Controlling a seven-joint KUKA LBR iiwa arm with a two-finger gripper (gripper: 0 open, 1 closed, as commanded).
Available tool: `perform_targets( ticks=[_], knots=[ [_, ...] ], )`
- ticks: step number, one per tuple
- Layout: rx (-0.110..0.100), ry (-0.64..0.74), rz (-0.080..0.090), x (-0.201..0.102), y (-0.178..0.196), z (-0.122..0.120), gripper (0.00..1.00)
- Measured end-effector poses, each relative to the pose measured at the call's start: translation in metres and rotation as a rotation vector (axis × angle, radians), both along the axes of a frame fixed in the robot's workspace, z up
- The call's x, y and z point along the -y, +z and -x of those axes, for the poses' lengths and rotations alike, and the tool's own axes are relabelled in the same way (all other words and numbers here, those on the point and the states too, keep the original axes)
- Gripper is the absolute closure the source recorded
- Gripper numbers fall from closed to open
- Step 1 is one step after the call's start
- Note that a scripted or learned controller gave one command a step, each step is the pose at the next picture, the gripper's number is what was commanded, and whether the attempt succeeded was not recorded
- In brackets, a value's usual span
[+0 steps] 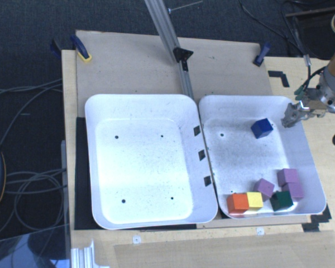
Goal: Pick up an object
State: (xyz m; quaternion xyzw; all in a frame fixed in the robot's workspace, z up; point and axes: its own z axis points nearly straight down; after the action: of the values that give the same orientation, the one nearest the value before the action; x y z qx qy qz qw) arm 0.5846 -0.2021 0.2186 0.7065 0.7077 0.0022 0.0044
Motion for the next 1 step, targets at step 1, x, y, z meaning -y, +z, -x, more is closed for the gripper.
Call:
perform_targets(
  ticks=[1],
  knots=[
    [-0.011,-0.001,-0.003,-0.0003,-0.0179,-0.0002,1.0]
  ],
)
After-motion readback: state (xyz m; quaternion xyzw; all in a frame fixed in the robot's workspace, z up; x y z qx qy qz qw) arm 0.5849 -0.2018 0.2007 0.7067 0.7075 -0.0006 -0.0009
